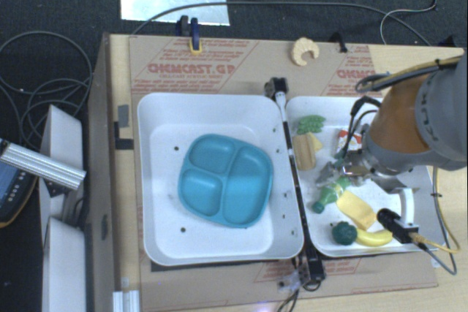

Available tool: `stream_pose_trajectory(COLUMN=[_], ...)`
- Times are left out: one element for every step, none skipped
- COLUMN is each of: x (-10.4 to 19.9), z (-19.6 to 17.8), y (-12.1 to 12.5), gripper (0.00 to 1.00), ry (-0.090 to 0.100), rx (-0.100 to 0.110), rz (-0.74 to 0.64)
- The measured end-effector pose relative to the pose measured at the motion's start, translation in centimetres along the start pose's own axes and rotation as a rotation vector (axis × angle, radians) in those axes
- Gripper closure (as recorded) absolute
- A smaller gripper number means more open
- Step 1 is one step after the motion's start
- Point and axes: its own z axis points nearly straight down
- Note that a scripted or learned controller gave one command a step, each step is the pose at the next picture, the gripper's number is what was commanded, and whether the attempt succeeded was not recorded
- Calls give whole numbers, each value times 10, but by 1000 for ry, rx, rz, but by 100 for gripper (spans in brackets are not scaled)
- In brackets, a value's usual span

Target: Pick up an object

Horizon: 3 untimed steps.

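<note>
In the right bin [322,107], my gripper [338,173] hangs low, just above the upper end of a green bottle [329,195] that lies tilted on the floor. A yellow piece [356,208] lies right of the bottle. Toward the front edge sit a dark green ball [344,233] and a yellow banana [373,238]. A tan block [304,151] and a green leafy piece [311,124] lie by the bin's left wall. A small red and white item [344,136] is partly hidden behind the wrist.
The left bin [161,120] holds a blue divided plate [225,180]. A beige croissant-shaped toy [305,51] lies on the bench behind the bins. The arm's grey and orange body [409,120] covers the right bin's far right part.
</note>
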Motion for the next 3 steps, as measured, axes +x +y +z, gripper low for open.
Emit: stream_pose_trajectory(x=[3,-36,-4], z=[0,-1,-24], y=[-16,58,8], gripper=[0,0,0], ry=[0,-2,-1], rx=[0,-3,-1], rz=[1,-1,0])
